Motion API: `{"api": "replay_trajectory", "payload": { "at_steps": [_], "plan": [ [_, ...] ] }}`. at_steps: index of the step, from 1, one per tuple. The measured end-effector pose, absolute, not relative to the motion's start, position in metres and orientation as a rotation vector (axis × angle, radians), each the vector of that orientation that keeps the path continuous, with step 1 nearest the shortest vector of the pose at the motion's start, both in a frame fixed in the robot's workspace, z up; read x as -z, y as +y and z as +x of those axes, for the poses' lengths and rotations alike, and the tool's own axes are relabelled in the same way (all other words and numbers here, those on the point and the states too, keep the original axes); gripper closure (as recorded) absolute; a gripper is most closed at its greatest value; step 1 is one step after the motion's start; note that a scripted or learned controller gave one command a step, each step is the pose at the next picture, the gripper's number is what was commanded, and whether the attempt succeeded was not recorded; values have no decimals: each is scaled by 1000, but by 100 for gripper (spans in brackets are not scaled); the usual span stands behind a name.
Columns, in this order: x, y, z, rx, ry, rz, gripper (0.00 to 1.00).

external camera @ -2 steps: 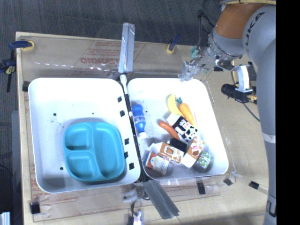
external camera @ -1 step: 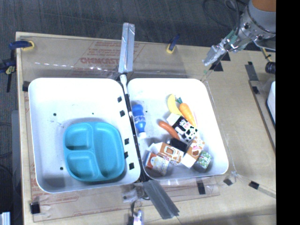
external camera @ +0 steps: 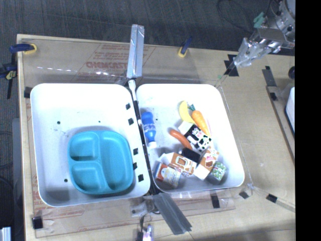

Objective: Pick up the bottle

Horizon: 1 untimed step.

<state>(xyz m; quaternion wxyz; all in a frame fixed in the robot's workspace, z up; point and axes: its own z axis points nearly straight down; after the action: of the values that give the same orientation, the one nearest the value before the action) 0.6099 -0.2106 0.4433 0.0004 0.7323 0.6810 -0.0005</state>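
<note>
Clear plastic bottle with blue cap [external camera: 147, 128]: you found it lying along the left wall of the right white bin [external camera: 228, 129], mid-frame. Metal two-finger gripper [external camera: 244, 58]: hung at upper right, outside the bins, well apart; open or closed, you couldn't tell.

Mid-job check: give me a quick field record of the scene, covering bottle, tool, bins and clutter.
bottle: blue-capped bottle lying along the left wall of the right bin, beside the divider
tool: above the bench past the right bin's far right corner, apart from the bottle
left bin: holds a blue sectioned tray
clutter: banana, carrot, cartons in the right bin
task status: bottle not yet grasped
</note>
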Motion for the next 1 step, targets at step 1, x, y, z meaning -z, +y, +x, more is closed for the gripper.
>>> {"api": "replay_trajectory", "payload": {
  "at_steps": [1],
  "plan": [
    [-411,-201,552,3,2413,2015,100]
  ]
}}
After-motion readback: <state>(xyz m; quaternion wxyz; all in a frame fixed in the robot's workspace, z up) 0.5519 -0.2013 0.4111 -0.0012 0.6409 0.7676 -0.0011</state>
